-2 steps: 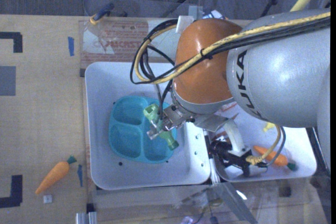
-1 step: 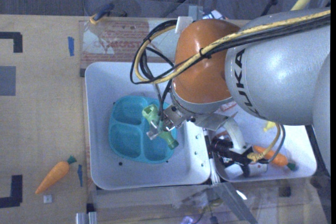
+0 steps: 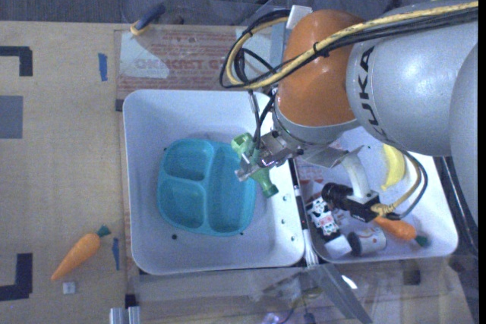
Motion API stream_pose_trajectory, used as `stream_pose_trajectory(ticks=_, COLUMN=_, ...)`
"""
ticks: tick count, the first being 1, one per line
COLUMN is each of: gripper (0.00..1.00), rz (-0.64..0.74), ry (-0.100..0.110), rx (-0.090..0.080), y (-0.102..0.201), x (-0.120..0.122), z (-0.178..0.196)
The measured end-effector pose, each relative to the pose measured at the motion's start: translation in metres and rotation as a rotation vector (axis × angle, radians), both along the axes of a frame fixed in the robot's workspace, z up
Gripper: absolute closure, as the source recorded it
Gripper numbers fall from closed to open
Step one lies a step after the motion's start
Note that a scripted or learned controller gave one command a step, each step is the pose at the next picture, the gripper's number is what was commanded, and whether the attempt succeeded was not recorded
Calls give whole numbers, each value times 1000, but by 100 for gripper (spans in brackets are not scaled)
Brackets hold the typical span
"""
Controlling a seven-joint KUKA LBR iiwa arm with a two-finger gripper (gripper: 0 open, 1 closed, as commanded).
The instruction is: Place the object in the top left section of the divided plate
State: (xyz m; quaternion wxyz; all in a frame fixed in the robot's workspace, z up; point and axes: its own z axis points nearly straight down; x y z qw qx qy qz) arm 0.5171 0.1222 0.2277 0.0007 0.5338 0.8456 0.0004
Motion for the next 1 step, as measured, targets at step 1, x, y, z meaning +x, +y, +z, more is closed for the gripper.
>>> stream_pose_trajectory(ticks=1, gripper=100, rz=79, ry=3, rx=0, y=33, x=3, z=-20)
